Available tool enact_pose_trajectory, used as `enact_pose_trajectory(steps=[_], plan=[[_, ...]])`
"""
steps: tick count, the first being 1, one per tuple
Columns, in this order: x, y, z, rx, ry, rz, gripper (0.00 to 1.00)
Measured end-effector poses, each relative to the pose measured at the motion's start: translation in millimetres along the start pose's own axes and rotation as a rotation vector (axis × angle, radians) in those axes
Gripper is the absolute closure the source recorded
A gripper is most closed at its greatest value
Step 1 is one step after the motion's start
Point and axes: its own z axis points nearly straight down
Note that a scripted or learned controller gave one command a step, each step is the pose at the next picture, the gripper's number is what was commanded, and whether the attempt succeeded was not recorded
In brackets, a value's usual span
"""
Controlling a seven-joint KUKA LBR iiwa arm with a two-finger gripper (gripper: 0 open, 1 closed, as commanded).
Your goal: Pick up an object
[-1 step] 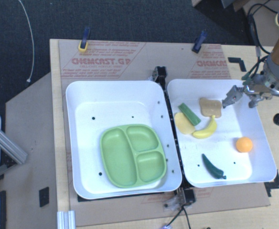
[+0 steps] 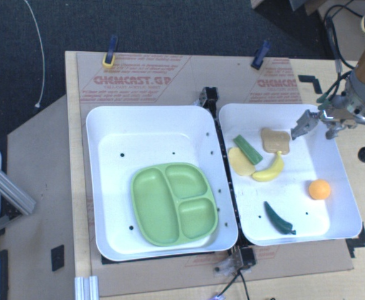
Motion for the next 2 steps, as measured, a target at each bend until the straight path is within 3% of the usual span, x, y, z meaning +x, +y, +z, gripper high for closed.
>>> enact_pose_trajectory(steps=[2], plan=[[5,0,104,0.006,0.002,0.0,0.0]])
